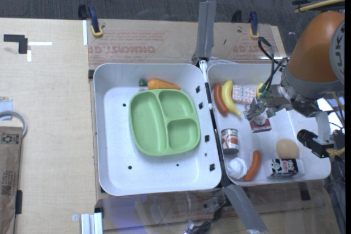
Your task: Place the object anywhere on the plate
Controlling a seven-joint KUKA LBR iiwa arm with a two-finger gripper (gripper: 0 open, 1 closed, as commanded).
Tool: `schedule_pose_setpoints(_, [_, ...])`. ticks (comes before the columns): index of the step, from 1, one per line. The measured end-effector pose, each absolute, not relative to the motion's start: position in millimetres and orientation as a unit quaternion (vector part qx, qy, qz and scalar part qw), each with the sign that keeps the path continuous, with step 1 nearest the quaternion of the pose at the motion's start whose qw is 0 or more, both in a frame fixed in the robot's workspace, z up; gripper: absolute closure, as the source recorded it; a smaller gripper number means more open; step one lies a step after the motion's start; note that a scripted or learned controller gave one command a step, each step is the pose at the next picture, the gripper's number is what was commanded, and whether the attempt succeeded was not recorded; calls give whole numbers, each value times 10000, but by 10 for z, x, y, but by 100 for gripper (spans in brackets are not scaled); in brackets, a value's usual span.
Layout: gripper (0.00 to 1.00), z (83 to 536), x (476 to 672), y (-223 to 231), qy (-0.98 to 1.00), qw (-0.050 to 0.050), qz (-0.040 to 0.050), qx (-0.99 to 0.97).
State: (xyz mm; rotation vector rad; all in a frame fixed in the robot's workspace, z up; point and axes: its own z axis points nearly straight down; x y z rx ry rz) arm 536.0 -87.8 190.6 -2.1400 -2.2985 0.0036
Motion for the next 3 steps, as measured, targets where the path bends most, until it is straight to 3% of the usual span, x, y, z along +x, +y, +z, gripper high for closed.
schedule_pose_setpoints(1, [100,1919,5797,-1143,-6959,2,15,-7181])
schedule_pose_setpoints(2, [100,1909,5971,-447,-7585,-1,10,-6516])
schedule_pose_setpoints(3, [100,1908,5753,530,-8158,7,12,-5784])
